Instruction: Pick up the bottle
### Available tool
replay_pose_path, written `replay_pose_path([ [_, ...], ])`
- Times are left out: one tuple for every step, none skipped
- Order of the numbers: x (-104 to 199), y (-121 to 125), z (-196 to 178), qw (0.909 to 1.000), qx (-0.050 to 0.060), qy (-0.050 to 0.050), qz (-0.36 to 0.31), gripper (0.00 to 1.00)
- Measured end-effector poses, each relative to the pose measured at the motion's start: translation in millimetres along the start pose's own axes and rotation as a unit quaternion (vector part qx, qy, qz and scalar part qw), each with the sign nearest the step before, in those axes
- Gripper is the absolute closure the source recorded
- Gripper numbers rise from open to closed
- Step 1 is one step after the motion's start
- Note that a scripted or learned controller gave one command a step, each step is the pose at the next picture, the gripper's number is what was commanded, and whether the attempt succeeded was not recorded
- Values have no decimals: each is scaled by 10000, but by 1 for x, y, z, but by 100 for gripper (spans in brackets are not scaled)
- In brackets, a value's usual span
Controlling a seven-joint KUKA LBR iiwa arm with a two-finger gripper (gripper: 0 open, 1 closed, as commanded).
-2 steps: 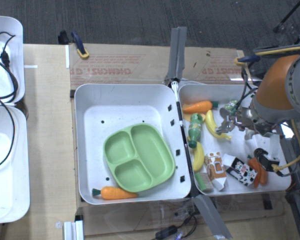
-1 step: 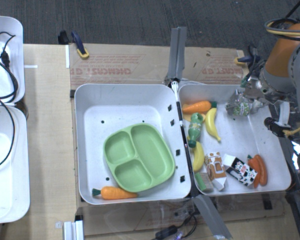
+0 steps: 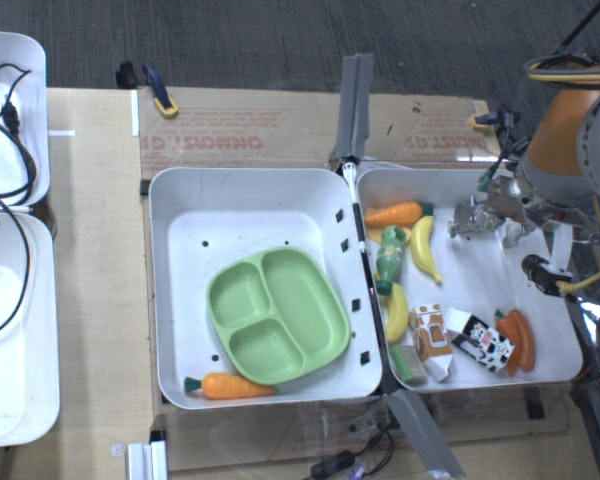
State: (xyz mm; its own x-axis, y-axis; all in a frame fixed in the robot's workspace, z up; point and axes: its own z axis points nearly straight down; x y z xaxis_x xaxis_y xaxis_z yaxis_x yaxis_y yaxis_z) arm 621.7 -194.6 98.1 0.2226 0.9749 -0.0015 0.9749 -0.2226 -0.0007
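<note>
Two shallow white bins sit side by side on a wooden bench. The green plastic bottle [image 3: 389, 259] lies against the left wall of the right bin [image 3: 570, 373], beside the divider. Right of the bottle is open white floor, reaching to the far wall. The grey arm with an orange band [image 3: 565, 138] enters from the right; its two-finger gripper [image 3: 477, 218] hangs over that open floor, well apart from the bottle. Whether it is open cannot be told.

Around the bottle: an orange carrot [image 3: 394, 214] above, two yellow bananas [image 3: 422, 249], cartons below. The left bin [image 3: 170, 298] holds a green divided plate [image 3: 277, 314] and another carrot [image 3: 230, 386].
</note>
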Motion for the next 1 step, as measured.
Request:
replay_pose_path([
  [8, 39, 5, 9833, 2, 34, 1821, 0],
])
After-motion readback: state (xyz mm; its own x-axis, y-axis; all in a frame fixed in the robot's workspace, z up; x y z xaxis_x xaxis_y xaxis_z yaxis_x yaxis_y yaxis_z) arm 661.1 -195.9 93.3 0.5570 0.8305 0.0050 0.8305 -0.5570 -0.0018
